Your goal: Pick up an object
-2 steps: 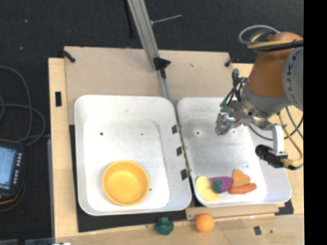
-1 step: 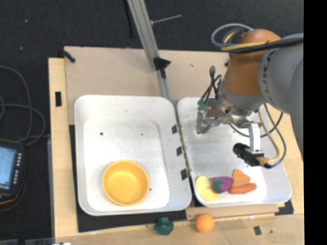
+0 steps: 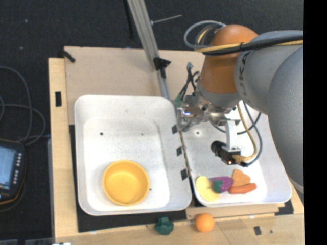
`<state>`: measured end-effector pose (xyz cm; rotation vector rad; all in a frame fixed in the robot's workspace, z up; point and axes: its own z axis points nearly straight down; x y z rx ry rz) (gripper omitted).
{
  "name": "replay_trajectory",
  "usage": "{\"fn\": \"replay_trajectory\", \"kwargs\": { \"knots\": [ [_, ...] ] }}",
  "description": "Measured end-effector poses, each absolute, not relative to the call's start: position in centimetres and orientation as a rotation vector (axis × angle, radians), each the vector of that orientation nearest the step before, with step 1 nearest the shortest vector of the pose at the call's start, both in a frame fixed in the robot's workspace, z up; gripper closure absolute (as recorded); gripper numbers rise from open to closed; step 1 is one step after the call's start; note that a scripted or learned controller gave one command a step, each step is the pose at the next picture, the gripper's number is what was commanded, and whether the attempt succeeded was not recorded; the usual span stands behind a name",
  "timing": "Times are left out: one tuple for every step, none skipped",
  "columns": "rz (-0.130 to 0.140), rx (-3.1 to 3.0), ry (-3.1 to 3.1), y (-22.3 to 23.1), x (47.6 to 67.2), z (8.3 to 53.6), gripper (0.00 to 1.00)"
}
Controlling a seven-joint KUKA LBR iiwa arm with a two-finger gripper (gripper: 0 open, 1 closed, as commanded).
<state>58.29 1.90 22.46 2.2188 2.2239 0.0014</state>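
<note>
I have the gripper (image 3: 190, 114) sitting over the far end of the right bin (image 3: 278, 190), hard by the rim it shares with the left bin (image 3: 87, 108). From this angle I cannot tell whether it is released or clenched. The likely targets are bunched at that bin's near end, well apart from the gripper: a yellow piece (image 3: 204, 187), a purple piece (image 3: 223, 182), an orange carrot shape (image 3: 243, 189) and an orange wedge (image 3: 240, 177). Packed so close, they leave little room, I judge. The yellow bowl (image 3: 125, 181) lies alone in the left bin, so it looks the easier pick
</note>
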Motion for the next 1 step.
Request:
{"fn": "replay_trajectory", "kwargs": {
  "knots": [
    [0.000, 2.218, 2.225, 6.40, 59.20, 23.79, 1.00]
  ]
}}
